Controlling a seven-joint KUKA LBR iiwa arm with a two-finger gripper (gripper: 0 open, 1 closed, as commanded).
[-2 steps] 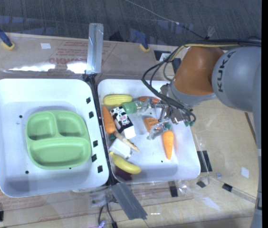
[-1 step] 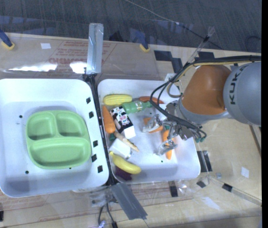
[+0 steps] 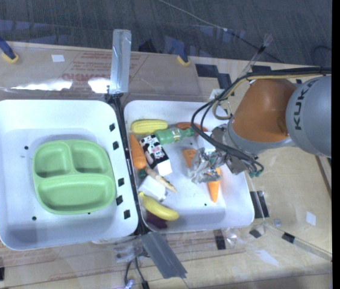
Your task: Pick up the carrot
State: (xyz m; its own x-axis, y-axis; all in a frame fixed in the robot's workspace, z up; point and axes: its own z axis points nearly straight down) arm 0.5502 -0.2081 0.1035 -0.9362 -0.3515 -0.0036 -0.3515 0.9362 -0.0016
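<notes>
A small orange carrot (image 3: 214,189) lies point-down in the right bin (image 3: 236,212), near its right wall. My gripper (image 3: 202,166) hangs low over the middle of that bin, just above and left of the carrot's top end. The carrot's upper tip reaches the gripper's metal tip, and whether they touch is unclear. An orange chunk (image 3: 189,156) sits directly left of the gripper. The orange-banded wrist (image 3: 265,110) stands above the bin's right rim.
A long orange piece (image 3: 137,152), yellow corn (image 3: 149,126), a green bottle (image 3: 174,135), a black-and-white carton (image 3: 154,150) and a banana (image 3: 160,209) crowd the right bin's left half. The left bin (image 3: 7,125) holds a green divided plate (image 3: 72,176).
</notes>
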